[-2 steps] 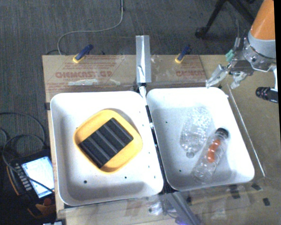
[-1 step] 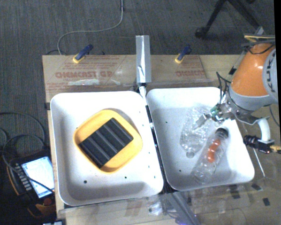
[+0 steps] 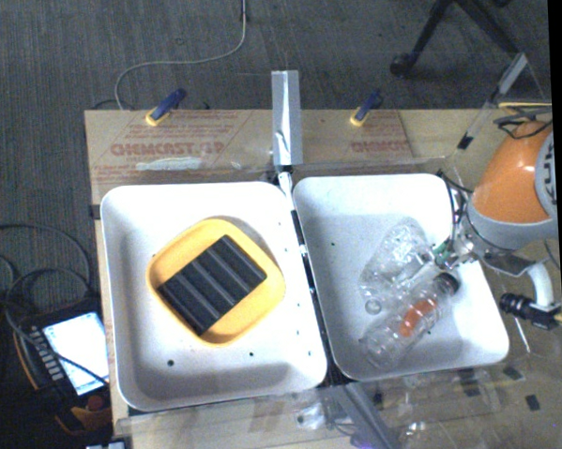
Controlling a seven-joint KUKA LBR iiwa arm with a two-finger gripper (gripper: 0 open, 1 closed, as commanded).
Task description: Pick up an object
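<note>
While the arm (image 3: 514, 193) hovers beside the right bin (image 3: 337, 216), gripper state cannot be told; clear bottle (image 3: 403, 320) lies inside, yellow tray (image 3: 216, 280) left of it — nothing lifted yet.

Blue clamps (image 3: 165, 106) (image 3: 367, 104) on board top edge; tablet (image 3: 71, 350) lower left; chair base (image 3: 449, 18) upper right.
</note>
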